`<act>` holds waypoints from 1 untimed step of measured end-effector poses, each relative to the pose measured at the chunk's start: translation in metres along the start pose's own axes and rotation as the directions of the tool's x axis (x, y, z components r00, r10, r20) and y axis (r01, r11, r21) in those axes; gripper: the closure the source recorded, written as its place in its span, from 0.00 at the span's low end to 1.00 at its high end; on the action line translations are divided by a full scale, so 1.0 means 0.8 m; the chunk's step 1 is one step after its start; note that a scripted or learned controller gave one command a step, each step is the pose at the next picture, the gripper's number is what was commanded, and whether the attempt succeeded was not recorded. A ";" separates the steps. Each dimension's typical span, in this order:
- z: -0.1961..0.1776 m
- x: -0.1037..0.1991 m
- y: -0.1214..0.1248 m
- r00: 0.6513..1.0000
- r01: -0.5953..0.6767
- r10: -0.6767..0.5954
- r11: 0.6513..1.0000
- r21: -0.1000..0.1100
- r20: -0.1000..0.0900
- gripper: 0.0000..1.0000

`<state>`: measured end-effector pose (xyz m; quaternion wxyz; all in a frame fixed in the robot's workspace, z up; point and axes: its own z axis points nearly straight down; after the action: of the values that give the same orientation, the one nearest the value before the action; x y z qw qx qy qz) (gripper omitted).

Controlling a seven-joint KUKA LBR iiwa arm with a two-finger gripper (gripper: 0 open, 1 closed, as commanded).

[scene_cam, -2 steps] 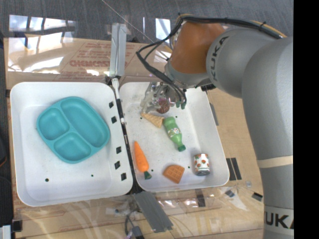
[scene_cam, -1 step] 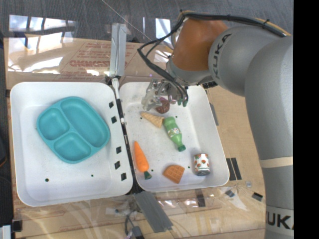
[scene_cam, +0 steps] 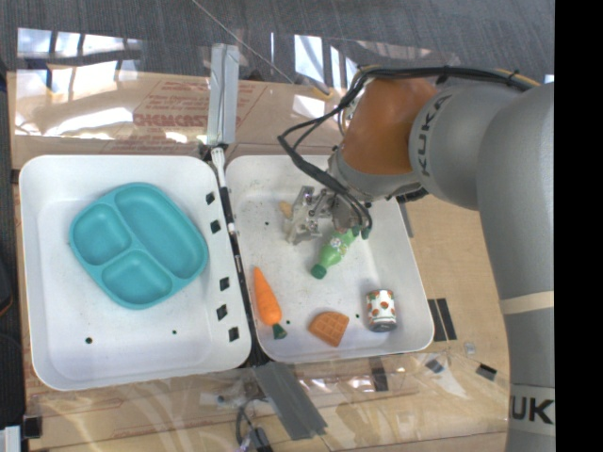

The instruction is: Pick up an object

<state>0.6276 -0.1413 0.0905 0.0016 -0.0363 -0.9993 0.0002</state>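
White right bin [scene_cam: 407, 252] holds carrot [scene_cam: 267, 297], waffle [scene_cam: 329, 327], can [scene_cam: 381, 309], green bottle [scene_cam: 334, 251]; end effector [scene_cam: 309, 217] state unclear.

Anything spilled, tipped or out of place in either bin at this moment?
Nothing spilled or damaged. The small can and green bottle lie on their sides in the right bin, along with the carrot and waffle: ordinary loose clutter. The teal plate sits flat in the left bin.
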 end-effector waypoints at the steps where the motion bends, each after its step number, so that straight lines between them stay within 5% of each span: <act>1: -0.016 -0.003 0.002 1.000 0.005 -0.005 1.000 0.000 0.006 1.00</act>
<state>0.6300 -0.1396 0.1036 -0.0015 -0.0340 -0.9994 0.0002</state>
